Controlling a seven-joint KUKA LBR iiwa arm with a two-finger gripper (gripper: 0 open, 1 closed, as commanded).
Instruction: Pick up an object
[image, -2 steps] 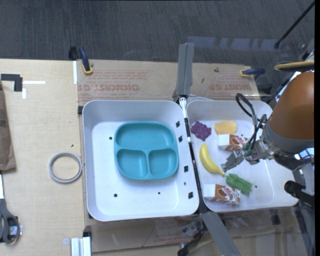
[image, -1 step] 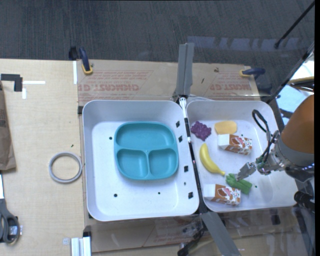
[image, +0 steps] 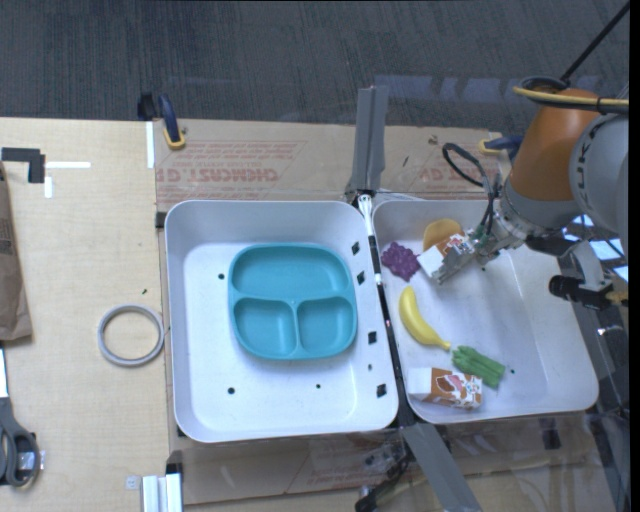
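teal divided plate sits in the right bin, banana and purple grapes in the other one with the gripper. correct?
Not quite. The camera view shows the teal divided plate in the left bin, not the right one. The rest holds: the banana and purple grapes lie in the right bin, where the gripper is.

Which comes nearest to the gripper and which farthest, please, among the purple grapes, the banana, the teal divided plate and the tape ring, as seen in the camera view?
Measured from the gripper in the right bin:
1. Purple grapes, just to its left, same bin.
2. Banana, below it, same bin.
3. Teal divided plate, in the left bin.
4. Tape ring, on the bench beyond the left bin.
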